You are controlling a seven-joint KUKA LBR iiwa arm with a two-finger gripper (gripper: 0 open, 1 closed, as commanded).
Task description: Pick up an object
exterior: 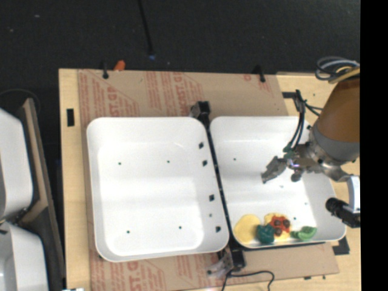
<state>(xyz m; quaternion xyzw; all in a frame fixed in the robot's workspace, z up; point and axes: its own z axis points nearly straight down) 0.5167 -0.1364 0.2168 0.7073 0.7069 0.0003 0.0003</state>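
The gripper (274, 168) hangs over the middle of the right bin (254, 132), its jaws too blurred to judge, while the toys (276, 227) crowd the bin's near edge, so a grab may slip.

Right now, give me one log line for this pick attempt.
gripper: over right bin, above floor, nothing seen held | toys: clustered at near edge, untouched | left bin: no arm over it | pick: not done

Dark floor (182, 23); wooden bench (70, 162); cardboard sheet (151, 96).
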